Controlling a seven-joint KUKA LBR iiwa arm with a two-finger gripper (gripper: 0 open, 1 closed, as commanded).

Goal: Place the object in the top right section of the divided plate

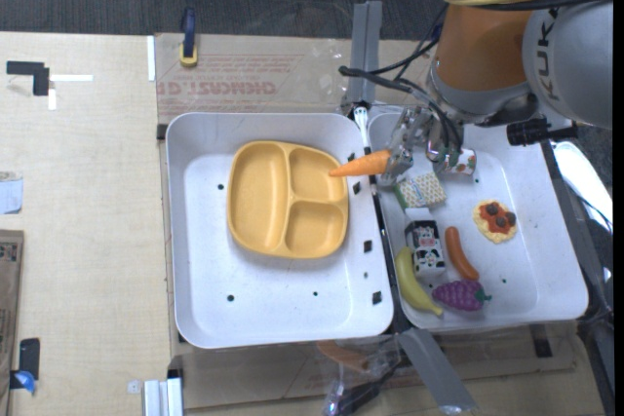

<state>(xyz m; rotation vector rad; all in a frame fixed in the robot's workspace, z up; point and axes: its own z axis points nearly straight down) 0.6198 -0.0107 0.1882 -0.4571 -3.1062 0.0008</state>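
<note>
My gripper [398,159] is above the border between the two bins, and its fingers are clamped on the thick end of a toy carrot [359,165]. The carrot lies almost flat and its thin tip reaches over the top right section of the yellow divided plate [255,209], which sits in the left bin [195,239]. In the right bin [546,239], just below my gripper, there is a checkered green and white block [422,190]. Further down are a small cow-pattern carton [424,247], a sausage [461,253], a banana [413,283], purple grapes [460,294] and a small pizza [495,221]
</note>
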